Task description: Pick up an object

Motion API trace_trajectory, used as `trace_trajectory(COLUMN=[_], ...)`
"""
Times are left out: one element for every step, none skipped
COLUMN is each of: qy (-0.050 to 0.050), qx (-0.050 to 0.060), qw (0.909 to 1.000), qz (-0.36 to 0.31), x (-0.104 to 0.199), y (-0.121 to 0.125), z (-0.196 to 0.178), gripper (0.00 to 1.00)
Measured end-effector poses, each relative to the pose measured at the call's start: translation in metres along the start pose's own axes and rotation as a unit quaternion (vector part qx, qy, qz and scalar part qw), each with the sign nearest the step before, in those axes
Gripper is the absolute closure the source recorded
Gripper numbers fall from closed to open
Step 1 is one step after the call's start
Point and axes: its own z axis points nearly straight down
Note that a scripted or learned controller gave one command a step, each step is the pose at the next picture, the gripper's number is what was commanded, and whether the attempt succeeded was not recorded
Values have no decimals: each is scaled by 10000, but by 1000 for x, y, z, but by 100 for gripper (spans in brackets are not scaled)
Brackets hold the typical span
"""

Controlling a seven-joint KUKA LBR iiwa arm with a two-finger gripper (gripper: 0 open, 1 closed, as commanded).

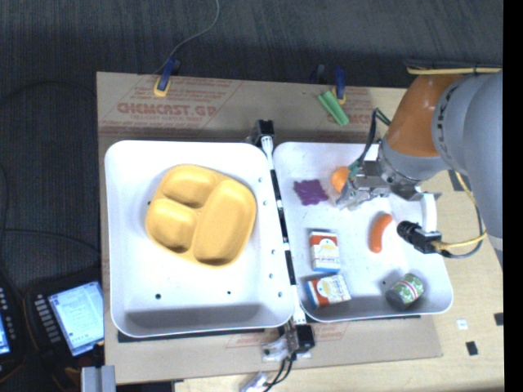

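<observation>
Where the gripper [357,188] hangs over the right bin's [359,313] far edge, an orange ball [339,178] sits just beside it: light, smooth, likely to roll; take it across the middle. Grip state: cannot tell. Nearby: purple piece [310,191], sausage [379,232], two cartons [325,249], can [406,290]. Left bin [122,219]: yellow mould [201,214].

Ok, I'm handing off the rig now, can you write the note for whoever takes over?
Gripper: low in the right bin, at its far side, next to the orange ball. Whether it holds anything can't be seen.
Right bin: purple piece, sausage, two small cartons, can.
Left bin: yellow bread-shaped lump.
Done: nothing visibly lifted.
Left: grasp one object and raise it.
</observation>
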Motion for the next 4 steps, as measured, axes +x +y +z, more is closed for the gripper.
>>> trace_trajectory(qy=[0,-3,-3,-5], qx=[3,3,4,4], qw=[10000,10000,10000,10000], qz=[0,-1,-2,-2], x=[0,0,0,0], y=[0,0,0,0], z=[0,-10,-9,-19], gripper=[0,100,0,100])
